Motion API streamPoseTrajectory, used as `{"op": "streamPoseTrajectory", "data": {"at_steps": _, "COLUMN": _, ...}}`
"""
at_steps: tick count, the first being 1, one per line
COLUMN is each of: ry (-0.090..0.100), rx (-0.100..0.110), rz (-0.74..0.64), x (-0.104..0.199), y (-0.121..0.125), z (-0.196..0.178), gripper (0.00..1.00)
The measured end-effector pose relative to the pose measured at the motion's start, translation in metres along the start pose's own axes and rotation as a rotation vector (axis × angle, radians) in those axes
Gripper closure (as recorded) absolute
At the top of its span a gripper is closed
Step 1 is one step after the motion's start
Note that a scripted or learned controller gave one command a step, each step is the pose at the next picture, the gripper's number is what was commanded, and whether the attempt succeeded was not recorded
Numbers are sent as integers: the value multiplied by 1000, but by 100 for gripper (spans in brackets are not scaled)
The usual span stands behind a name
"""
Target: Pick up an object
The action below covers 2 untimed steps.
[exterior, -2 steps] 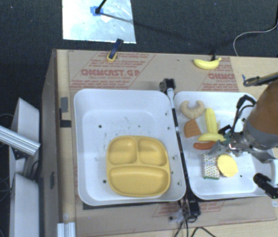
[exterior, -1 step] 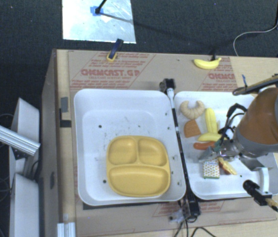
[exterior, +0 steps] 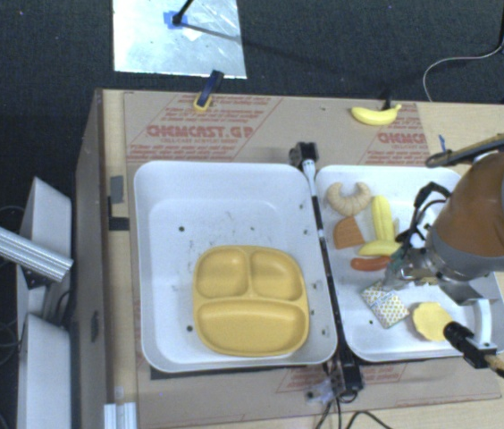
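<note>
Toy foods lie in the right bin [exterior: 484, 338]: a croissant [exterior: 348, 197], banana [exterior: 382, 219], brown wedge [exterior: 348, 232], red sausage [exterior: 371, 263], patterned packet [exterior: 386, 306] and yellow slice [exterior: 430, 321]. The gripper [exterior: 401, 271] hangs just beside the sausage; its grip cannot be told. The left bin [exterior: 172, 195] holds a yellow divided plate [exterior: 250, 300].

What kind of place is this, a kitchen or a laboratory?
Most likely a robotics lab: a grey and orange arm works over two white bins holding toy food, with loose cables on dark carpet.
</note>
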<state>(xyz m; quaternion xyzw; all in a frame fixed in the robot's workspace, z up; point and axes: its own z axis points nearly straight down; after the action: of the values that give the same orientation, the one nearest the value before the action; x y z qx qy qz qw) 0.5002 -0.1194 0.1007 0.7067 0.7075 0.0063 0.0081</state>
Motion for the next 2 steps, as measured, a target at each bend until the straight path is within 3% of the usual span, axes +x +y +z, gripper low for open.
{"op": "streamPoseTrajectory", "data": {"at_steps": 1, "ry": 0, "rx": 0, "rz": 0, "x": 0, "y": 0, "z": 0, "gripper": 0}}
{"op": "streamPoseTrajectory", "data": {"at_steps": 2, "ry": 2, "rx": 18, "rz": -1, "x": -4, "y": 46, "z": 17, "gripper": 0}}
